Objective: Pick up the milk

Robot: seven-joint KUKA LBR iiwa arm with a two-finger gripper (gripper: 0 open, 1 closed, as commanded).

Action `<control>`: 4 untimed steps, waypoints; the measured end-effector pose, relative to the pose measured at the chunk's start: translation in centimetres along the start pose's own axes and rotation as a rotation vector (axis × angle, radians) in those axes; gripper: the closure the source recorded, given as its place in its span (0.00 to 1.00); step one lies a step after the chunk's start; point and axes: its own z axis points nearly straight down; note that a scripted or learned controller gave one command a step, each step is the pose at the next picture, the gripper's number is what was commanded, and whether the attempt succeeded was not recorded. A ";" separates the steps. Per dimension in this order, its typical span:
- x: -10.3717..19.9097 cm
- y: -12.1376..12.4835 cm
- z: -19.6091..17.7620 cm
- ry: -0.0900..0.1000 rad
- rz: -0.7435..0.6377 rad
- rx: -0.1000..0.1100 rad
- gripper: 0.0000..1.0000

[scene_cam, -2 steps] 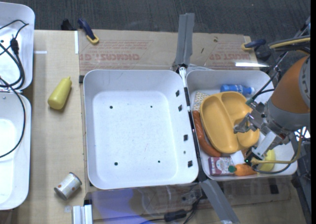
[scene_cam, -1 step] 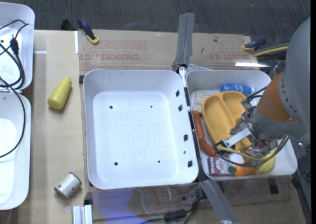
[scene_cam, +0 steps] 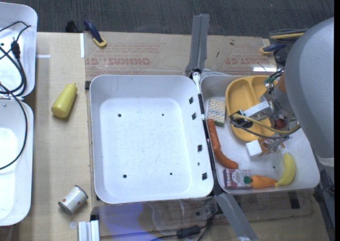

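The milk (scene_cam: 236, 177) is a small white carton with a red and green print. It lies flat against the front wall of the right bin (scene_cam: 308, 181), with a carrot (scene_cam: 261, 182) touching its right end. My gripper (scene_cam: 267, 138) hangs low over the front rim of a yellow bowl (scene_cam: 241, 96), above and to the right of the milk and apart from it. Cables and the grey arm (scene_cam: 313, 91) cover much of the gripper.
The right bin also holds a red sausage (scene_cam: 219, 144), a banana (scene_cam: 287, 169), a small patterned box (scene_cam: 216, 110) and a white block (scene_cam: 254, 148). The left bin (scene_cam: 101, 144) stands beside it. A yellow bottle (scene_cam: 64, 100) and a tin (scene_cam: 73, 199) lie on the bench.
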 end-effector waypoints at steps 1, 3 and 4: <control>-2.3 2.0 -0.2 0.029 0.037 0.018 0.00; -2.1 -0.7 -0.1 0.020 0.039 -0.016 0.00; -8.0 -2.3 1.2 -0.001 0.066 0.003 0.00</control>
